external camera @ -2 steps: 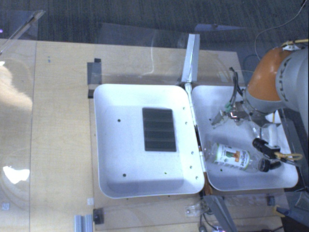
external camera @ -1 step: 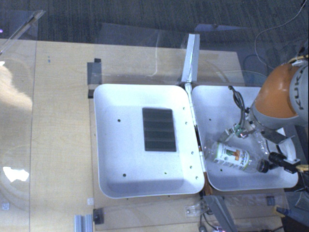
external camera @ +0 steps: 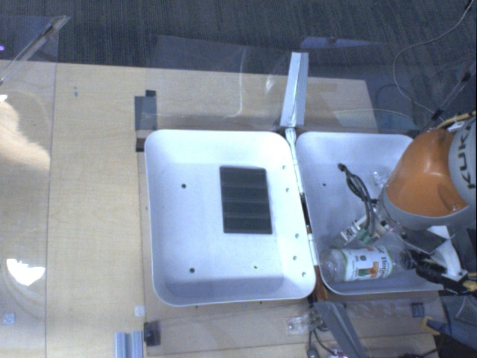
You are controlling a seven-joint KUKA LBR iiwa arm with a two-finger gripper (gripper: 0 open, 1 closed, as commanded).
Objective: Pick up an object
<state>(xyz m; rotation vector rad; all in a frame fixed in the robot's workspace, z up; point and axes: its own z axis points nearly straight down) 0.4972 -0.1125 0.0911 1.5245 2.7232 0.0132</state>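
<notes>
Arm's down in the right bin (external camera: 328,162) beside the can (external camera: 361,265), which lies unlifted; finger state I cannot tell.

Grey arm (external camera: 447,200) – orange band, black cables.

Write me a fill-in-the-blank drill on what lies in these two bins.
1. The dark ribbed rectangular pad lies in the ____ white bin.
2. The silver can with a green-and-white label lies on its ____.
3. The can rests in the ____ white bin.

Missing words: left; side; right
</notes>
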